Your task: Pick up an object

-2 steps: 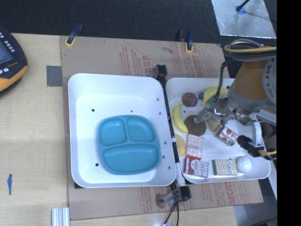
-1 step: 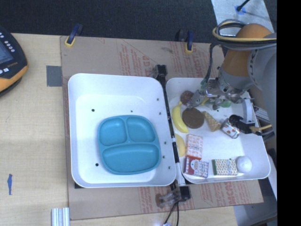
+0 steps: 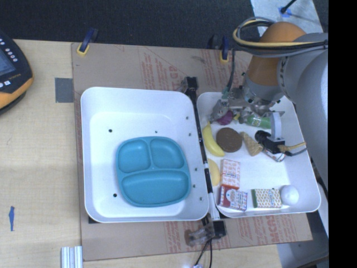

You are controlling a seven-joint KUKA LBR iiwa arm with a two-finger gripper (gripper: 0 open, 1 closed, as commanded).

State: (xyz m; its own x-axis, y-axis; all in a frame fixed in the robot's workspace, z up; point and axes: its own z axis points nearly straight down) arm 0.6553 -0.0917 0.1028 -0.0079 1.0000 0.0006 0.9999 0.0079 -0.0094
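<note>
The pale wooden desk point(image 3: 39, 166) carries a brown cardboard sheet point(image 3: 139, 66) under two white bins, with dark floor beyond its far edge. At far left sits a yellow-and-grey handheld controller point(image 3: 11, 71). The left bin point(image 3: 97, 108) holds a blue divided plate point(image 3: 153, 170). The right bin point(image 3: 301, 144) is crowded: a banana point(image 3: 211, 141), a brown round disc point(image 3: 228, 140), small printed boxes point(image 3: 230, 173) and a white ball point(image 3: 289, 194). The gripper point(image 3: 242, 109) is low over that bin's far corner among a purple item point(image 3: 225, 117); whether its jaws are apart or closed cannot be told.
</note>
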